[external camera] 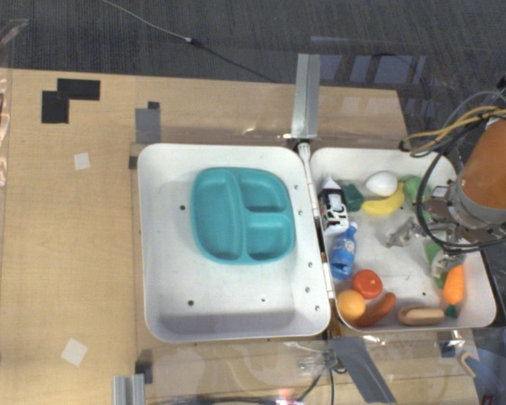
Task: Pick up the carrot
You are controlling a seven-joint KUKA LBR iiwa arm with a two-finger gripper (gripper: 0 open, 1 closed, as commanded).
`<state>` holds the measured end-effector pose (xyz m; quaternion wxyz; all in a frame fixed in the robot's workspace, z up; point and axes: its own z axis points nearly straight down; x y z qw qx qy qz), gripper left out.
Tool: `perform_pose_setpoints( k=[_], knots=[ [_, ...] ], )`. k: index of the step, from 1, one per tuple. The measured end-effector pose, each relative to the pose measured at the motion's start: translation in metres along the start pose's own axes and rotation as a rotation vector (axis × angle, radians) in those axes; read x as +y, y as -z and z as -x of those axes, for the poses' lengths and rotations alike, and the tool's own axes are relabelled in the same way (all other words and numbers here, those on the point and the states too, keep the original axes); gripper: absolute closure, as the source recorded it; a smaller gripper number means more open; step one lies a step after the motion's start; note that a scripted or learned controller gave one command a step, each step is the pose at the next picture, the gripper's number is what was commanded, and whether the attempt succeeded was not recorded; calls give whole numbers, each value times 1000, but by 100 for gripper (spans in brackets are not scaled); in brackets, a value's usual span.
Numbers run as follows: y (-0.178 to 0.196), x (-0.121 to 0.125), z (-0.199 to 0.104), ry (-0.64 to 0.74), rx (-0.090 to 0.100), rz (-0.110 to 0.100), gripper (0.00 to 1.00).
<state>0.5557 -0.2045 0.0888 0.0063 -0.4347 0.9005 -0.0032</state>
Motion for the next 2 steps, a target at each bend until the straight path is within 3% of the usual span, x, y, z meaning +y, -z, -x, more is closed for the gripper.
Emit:
perform_pose_setpoints(
  k=[1,2],
  knots=[
    [1,49,-40,3,1,-2,0],
    [15,46,-36,7,-3,-11,100]
  ],
)
